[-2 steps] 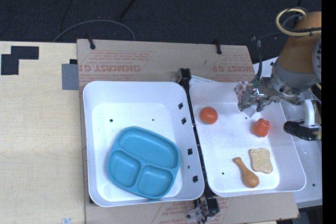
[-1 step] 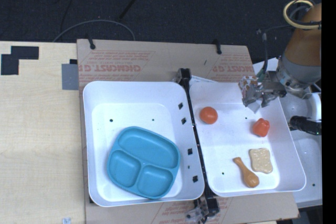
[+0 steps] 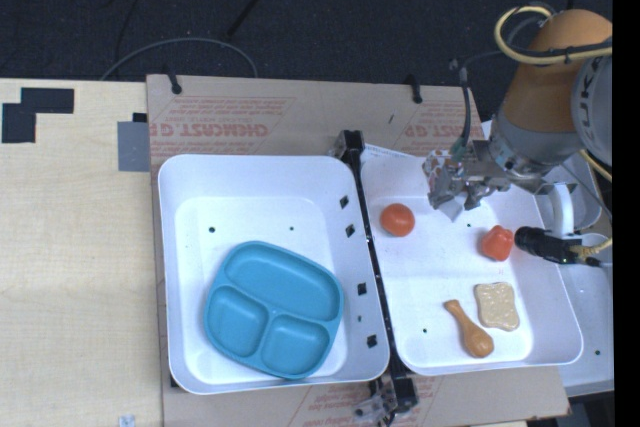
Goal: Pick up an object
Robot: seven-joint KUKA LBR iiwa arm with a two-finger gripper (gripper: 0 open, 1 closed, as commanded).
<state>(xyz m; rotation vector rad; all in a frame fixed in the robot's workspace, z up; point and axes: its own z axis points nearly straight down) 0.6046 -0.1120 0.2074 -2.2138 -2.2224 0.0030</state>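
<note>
My gripper (image 3: 455, 199) hangs over the back part of the right bin (image 3: 560, 340), open, with nothing between its fingers. An orange-red ball-like fruit (image 3: 397, 219) lies on the bin floor a little to the gripper's left and nearer the camera. To the gripper's right front lies a red strawberry-like piece (image 3: 496, 242). Towards the front of the same bin are a tan slice of toast (image 3: 497, 305) and a brown drumstick-shaped piece (image 3: 469, 328) beside it.
A blue divided plate (image 3: 272, 308) lies in the left bin (image 3: 190, 185). A black-clipped divider (image 3: 362, 245) separates the two bins. Cardboard (image 3: 260, 120) lies under the bins at the back, and a wooden bench (image 3: 70, 265) extends to the left.
</note>
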